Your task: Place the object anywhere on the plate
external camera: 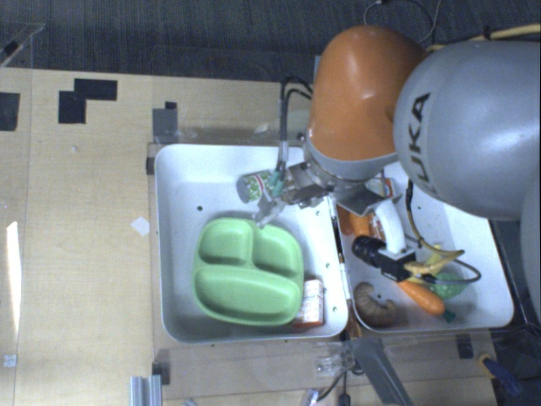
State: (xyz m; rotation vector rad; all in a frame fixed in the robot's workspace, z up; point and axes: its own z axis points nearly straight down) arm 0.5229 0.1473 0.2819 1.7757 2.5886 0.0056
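Looming closest to the lens, our grey arm (473, 117) with its orange band (363, 91) reaches over the left bin (173, 227). We judge the task unfinished: the green divided plate (249, 271) lies bare. Our gripper (269, 200) hovers just above the plate's far edge, gripping a small greenish, patterned object (256, 185) with a pale end, not yet released.

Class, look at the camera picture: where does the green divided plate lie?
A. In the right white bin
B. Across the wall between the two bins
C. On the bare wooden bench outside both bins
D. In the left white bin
D. The green three-compartment plastic plate lies flat inside the left shallow white bin, while the orange carrot lies in the right shallow white bin.
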